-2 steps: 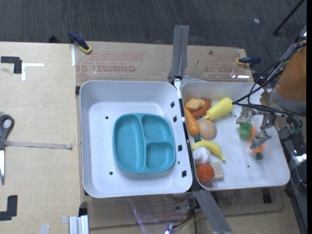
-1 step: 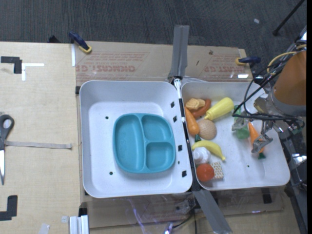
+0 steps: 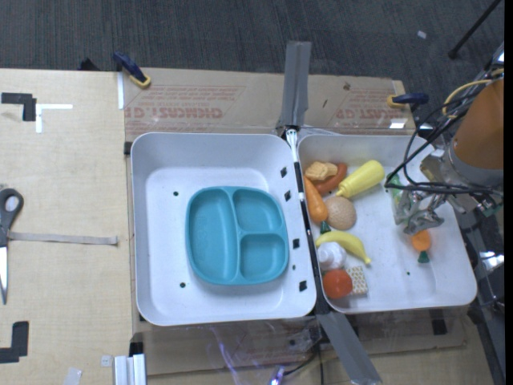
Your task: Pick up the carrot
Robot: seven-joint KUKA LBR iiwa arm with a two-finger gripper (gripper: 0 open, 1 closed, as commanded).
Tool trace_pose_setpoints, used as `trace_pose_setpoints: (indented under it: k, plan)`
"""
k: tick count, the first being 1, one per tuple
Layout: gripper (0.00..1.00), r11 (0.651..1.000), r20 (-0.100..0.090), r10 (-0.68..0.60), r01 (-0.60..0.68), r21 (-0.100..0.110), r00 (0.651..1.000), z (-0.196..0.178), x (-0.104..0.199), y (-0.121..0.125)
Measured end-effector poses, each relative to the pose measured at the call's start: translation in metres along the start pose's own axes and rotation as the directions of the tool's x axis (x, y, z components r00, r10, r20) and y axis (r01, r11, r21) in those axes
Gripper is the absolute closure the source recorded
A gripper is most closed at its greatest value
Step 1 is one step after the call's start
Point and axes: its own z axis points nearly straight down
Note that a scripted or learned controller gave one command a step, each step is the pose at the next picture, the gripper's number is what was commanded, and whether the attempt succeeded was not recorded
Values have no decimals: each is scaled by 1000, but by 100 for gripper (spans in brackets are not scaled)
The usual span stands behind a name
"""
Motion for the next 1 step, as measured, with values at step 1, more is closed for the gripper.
trace_pose_setpoints:
  k: [1]
  plan:
    - [0, 1000, 2, -1, 1, -2, 1000, 0, -2, 1]
